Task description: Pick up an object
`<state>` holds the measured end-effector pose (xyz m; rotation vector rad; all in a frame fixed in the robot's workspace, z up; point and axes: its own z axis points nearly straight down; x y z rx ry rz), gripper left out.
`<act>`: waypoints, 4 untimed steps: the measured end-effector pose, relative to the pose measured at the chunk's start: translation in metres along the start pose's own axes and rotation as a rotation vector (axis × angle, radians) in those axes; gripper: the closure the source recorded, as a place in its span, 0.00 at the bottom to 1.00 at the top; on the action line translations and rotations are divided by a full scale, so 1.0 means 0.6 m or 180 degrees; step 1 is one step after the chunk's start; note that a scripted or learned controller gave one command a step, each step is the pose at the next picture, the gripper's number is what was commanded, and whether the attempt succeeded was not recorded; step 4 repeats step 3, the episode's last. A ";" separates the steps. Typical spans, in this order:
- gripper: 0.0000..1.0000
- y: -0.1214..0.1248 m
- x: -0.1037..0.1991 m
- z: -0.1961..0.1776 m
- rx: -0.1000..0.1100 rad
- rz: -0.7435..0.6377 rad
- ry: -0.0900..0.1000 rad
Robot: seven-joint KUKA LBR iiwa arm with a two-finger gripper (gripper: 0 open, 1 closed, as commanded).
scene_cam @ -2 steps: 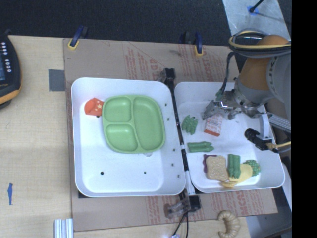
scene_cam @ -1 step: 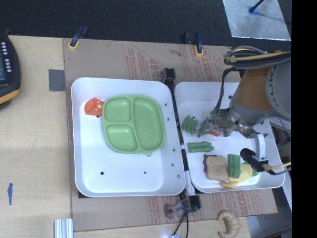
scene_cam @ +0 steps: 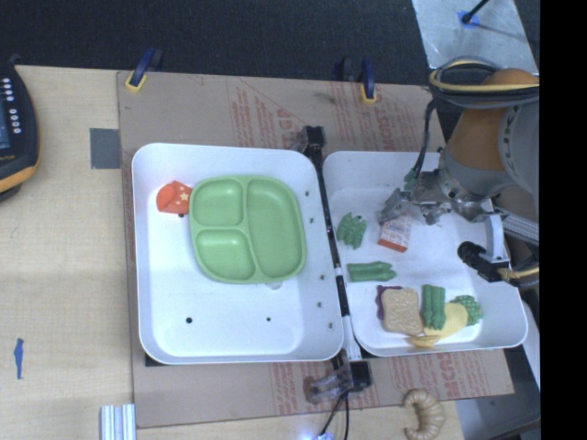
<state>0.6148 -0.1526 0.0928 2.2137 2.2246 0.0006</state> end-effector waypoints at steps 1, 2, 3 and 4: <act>0.00 -0.080 0.080 0.002 0.0035 -0.0010 0.0015; 0.00 -0.031 0.033 0.000 0.0006 0.0008 0.0003; 1.00 -0.033 0.033 -0.017 0.0018 0.0003 0.0005; 1.00 -0.033 0.033 -0.017 0.0018 0.0003 0.0005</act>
